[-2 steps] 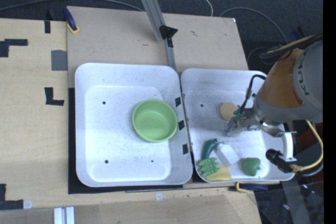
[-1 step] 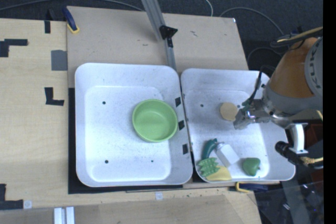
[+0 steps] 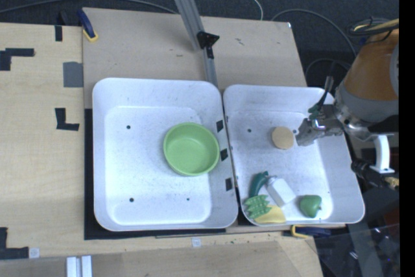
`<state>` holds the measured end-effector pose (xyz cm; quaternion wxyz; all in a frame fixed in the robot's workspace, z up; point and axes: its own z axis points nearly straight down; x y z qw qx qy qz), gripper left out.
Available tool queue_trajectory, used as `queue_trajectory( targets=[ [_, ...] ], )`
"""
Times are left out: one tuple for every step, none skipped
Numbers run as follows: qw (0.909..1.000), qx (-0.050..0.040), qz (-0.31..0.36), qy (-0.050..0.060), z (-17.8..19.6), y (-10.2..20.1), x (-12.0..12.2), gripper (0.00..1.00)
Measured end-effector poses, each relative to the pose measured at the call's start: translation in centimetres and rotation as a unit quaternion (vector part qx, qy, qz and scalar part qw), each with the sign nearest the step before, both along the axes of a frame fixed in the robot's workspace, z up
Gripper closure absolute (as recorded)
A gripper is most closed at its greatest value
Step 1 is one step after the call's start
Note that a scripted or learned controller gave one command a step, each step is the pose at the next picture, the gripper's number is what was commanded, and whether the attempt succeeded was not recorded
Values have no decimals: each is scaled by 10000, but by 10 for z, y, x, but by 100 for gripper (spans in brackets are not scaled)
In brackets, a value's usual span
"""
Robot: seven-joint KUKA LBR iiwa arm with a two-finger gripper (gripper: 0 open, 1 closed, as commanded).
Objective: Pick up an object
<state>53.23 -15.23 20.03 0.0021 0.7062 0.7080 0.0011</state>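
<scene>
The gripper (image 3: 305, 133) is hovering low in the right-hand bin (image 3: 337, 204), its grasp state impossible to tell, with the round tan disc (image 3: 283, 138) lying just beside it on the side toward the green bowl (image 3: 191, 149), seemingly not yet lifted.

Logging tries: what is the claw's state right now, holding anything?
Claw: open or closed cannot be told; it sits beside the tan round object, nothing visibly held.
</scene>
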Motion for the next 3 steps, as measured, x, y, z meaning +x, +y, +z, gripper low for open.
queue_trajectory(
  targets=[
    [10000, 2, 0, 3, 45, 7, 0, 100],
    [10000, 15, 23, 30, 37, 67, 19, 100],
    [10000, 14, 20, 23, 39, 110, 45, 100]
  ],
)
